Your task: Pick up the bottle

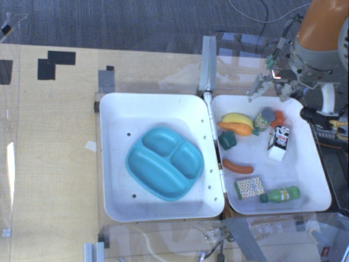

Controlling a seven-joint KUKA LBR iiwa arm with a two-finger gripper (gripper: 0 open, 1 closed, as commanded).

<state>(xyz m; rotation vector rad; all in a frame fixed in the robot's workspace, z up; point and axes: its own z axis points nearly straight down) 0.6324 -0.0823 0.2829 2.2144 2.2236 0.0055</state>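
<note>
Gripper (274, 89) above the right bin's (319, 162) far edge, fingers spread apart, nothing between them. Green bottle (280, 195) lies on its side well below the gripper, at the bin's near edge, just right of a checkered packet (250, 188).

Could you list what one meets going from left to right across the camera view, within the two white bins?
Blue divided plate in the left bin → green block → red sausage → checkered packet → green bottle lying on its side in the right bin.
</note>
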